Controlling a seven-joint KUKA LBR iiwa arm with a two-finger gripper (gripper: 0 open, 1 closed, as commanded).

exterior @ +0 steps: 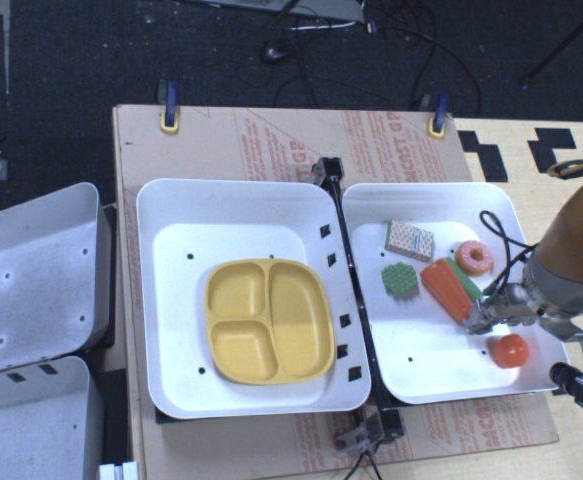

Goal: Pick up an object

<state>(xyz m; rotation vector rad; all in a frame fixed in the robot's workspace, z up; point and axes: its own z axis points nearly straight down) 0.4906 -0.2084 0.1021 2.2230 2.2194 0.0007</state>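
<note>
In the right bin (431, 373) lie several toy foods. A speckled beige wafer block (409, 238) sits at the back, a green round piece (400, 280) below it, and a pink donut (474, 258) to the right. An orange carrot (444, 289) lies at a slant mid-bin with a green strip (468, 281) along its right side. A red tomato (510, 350) rests near the front right. My gripper (487, 315) hangs low at the carrot's lower right end, just above and left of the tomato. The arm comes in from the right and hides the bin's right wall.
The left bin (171, 268) holds a yellow three-compartment plate (269, 320). A black divider (349, 278) runs between the bins. Black cables (501, 233) loop over the right bin's back right corner. Grey trays (31, 268) lie off the bench at left.
</note>
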